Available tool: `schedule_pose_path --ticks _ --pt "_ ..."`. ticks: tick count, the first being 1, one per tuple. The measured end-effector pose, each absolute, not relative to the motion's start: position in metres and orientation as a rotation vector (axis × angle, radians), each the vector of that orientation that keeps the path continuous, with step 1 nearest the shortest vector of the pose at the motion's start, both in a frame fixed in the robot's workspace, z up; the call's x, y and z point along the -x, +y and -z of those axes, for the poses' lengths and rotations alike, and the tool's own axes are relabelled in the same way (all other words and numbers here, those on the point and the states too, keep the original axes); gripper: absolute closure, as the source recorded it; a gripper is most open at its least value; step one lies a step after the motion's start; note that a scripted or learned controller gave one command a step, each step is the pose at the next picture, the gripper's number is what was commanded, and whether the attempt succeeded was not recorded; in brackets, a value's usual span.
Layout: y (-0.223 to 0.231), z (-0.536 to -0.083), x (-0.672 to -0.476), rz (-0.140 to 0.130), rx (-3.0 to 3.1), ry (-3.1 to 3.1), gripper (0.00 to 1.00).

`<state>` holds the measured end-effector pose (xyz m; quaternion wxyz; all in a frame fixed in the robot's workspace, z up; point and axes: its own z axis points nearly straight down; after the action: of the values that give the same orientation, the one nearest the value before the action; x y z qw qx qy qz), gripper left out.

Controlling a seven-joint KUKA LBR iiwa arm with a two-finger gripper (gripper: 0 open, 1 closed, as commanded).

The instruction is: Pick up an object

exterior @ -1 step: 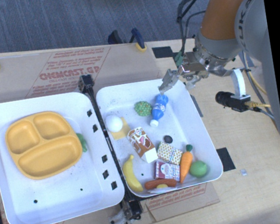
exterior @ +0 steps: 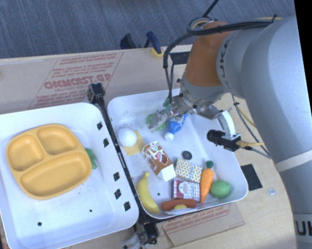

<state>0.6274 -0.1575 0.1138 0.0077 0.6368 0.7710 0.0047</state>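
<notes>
Arm point(exterior: 253, 70) reaches in from right, bent down over right bin point(exterior: 236, 187); jaws at blue bottle point(exterior: 174, 126), grip state can't tell.

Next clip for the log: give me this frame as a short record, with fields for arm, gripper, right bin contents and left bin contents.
arm: reaches in from the right, over the right bin
gripper: low at the bin's far side, beside a blue-and-white bottle; hold not visible
right bin contents: white egg, banana, carrot, lime, small cartons
left bin contents: yellow divided plate
</notes>
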Motion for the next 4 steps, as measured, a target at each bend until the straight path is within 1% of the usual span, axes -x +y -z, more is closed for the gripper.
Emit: schedule_pose_path --ticks 1,2,3,4 --pt "-0.150 -0.093 -0.639 0.001 -1.412 2.804 0.00" --pt "-0.151 -0.104 -0.641 0.002 -1.406 2.805 1.00" --pt "-0.103 -0.171 -0.657 0.001 -1.444 2.788 1.00" --pt "-0.103 -0.171 -0.657 0.002 -1.447 2.789 0.00"
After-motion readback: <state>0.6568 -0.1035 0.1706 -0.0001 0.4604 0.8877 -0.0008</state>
